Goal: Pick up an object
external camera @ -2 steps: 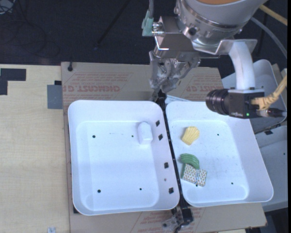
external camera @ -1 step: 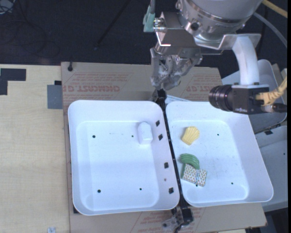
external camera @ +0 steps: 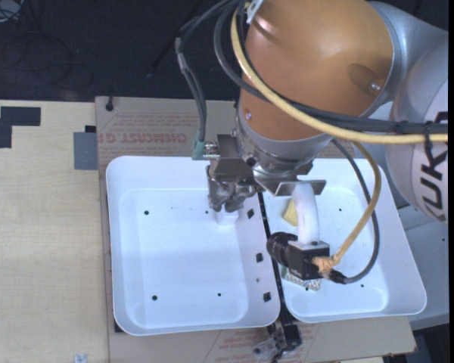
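My gripper [external camera: 225,201] hangs low over the right part of the left bin [external camera: 136,278], close to the wall shared by the two bins. A small white bit [external camera: 226,218] shows right under its tip, touching or nearly touching the bin floor. I cannot tell whether it is a loose object or part of the gripper. In the right bin [external camera: 386,293] lies a yellow object [external camera: 290,213], partly hidden behind a white part of the arm [external camera: 308,214].
The arm's big orange band [external camera: 318,59] covers the back of both bins. A black module [external camera: 295,252] with a yellow cable and a green board hangs over the right bin. Cardboard lies under the bins, and the wooden bench [external camera: 38,240] stretches to the left.
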You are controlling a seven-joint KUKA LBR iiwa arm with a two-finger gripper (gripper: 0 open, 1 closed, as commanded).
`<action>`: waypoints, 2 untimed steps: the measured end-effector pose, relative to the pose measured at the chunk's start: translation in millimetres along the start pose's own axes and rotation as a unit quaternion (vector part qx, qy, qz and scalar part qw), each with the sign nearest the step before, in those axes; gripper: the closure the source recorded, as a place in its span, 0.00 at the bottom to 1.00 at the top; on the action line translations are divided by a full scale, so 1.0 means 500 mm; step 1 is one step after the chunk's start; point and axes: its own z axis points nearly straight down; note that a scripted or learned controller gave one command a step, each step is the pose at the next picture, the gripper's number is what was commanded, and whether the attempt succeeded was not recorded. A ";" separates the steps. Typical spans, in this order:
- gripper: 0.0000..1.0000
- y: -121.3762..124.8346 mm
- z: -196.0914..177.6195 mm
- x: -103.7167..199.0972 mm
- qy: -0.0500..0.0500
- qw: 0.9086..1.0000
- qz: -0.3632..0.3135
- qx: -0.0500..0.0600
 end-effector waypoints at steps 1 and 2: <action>1.00 0.105 -0.151 0.065 0.005 1.000 0.001 -0.013; 1.00 0.119 -0.225 0.101 0.004 1.000 0.001 -0.010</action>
